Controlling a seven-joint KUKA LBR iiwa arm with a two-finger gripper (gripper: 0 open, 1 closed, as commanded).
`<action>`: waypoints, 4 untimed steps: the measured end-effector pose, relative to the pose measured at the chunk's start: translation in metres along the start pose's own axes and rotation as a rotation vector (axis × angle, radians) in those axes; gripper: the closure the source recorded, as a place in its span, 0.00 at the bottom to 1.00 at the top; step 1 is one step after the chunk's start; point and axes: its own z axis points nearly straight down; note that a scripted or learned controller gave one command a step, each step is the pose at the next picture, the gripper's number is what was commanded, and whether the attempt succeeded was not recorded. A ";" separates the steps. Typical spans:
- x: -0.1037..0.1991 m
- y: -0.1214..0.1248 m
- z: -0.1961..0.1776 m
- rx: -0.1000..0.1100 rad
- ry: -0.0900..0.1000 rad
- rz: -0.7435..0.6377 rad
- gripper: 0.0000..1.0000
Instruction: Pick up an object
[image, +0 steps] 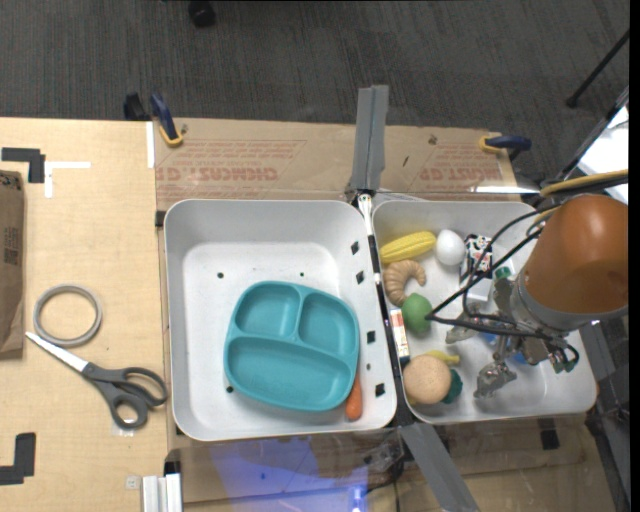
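The arm reached into the right bin, gripper low near the bin's front; couldn't tell its state. Toy food lay left of it in that bin: corn cob, white egg, croissant, green ball, tan ball. The left bin held a teal divided plate with a carrot beside it. Scissors and a tape roll sat on the bench.

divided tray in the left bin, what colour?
Teal. The divided tray shows plainly in the camera view, lying in the left bin.
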 end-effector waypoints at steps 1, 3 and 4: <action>-0.111 -0.073 -0.020 0.002 -0.005 -0.231 0.00; -0.003 -0.050 -0.001 0.001 -0.002 -0.212 0.00; -0.005 -0.049 -0.011 0.002 -0.006 -0.214 1.00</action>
